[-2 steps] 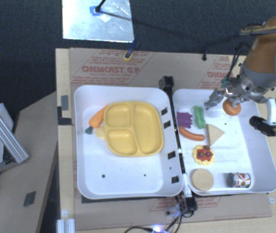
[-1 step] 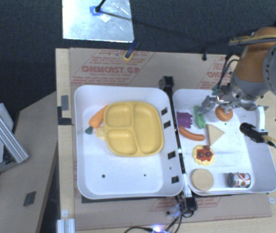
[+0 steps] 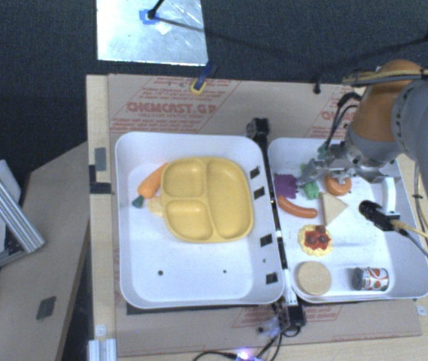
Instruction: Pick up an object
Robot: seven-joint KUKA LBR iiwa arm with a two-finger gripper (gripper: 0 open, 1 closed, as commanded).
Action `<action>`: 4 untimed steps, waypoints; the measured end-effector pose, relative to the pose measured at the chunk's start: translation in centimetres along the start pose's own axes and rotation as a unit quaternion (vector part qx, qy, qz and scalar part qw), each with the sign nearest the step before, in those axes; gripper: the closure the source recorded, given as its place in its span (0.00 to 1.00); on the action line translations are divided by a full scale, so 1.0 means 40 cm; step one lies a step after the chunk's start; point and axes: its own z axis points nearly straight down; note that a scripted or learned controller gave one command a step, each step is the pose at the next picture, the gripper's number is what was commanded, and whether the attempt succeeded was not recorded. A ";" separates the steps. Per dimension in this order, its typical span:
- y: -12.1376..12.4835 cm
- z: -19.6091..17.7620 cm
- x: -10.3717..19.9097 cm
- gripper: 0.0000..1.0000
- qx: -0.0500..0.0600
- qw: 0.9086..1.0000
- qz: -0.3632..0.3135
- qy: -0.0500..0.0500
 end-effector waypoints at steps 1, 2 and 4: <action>0.008 -0.039 -0.005 1.00 -0.006 1.000 0.000 -0.003; 0.038 -0.181 -0.001 1.00 -0.002 1.000 -0.001 -0.001; 0.030 -0.347 0.013 1.00 0.000 1.000 -0.001 0.000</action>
